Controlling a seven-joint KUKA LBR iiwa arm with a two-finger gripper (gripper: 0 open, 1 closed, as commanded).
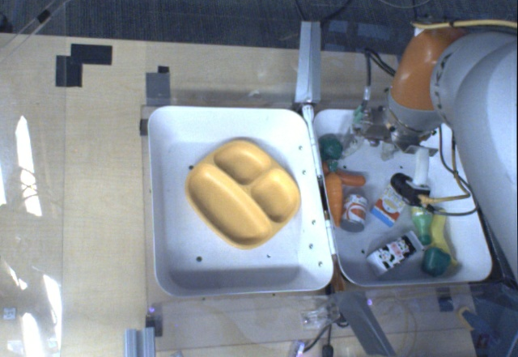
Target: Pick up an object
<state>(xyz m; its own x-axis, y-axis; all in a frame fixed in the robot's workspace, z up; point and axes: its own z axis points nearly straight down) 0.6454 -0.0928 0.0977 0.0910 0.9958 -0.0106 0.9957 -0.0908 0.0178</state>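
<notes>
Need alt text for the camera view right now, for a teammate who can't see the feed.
The grey arm's gripper hangs over the back of the right bin, which holds small items including a carrot, a can and a black-and-white carton. The left bin holds a yellow divided tray.

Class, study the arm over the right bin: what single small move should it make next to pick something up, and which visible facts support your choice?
Probably a short descent toward the carrot. The gripper sits at the back of the right bin, with nothing seen between its fingers, and the carrot lies just in front of it, apart from the can.
</notes>
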